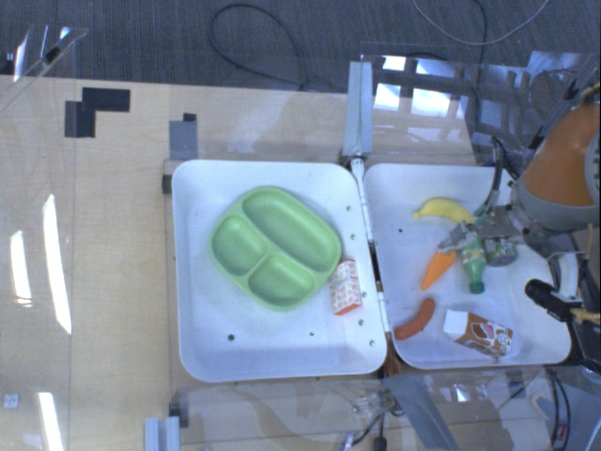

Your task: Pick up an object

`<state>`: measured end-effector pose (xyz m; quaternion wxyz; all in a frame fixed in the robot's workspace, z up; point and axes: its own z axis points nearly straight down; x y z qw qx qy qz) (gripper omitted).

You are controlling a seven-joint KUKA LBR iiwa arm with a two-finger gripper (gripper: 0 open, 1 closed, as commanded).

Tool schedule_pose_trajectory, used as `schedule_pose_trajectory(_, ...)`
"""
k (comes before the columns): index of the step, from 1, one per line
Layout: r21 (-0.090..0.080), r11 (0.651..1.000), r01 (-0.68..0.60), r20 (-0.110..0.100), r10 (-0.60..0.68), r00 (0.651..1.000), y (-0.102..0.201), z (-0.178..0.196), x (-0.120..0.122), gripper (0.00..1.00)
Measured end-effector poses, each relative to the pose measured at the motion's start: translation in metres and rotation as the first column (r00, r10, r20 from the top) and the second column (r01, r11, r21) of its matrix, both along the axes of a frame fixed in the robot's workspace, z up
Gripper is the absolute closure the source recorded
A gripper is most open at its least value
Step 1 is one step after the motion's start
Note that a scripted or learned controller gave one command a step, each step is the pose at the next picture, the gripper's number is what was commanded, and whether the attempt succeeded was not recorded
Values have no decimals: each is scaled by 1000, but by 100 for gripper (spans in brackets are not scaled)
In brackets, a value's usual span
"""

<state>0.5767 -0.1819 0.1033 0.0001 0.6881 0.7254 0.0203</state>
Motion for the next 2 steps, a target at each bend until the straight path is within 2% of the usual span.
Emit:
schedule_pose_trajectory(1, -27, 991, 133, -17, -133, 991, 53, -14, -28, 0)
schedule_pose_trajectory(2, -28, 991, 132, -12, -133, 991, 53, -3, -26, 100)
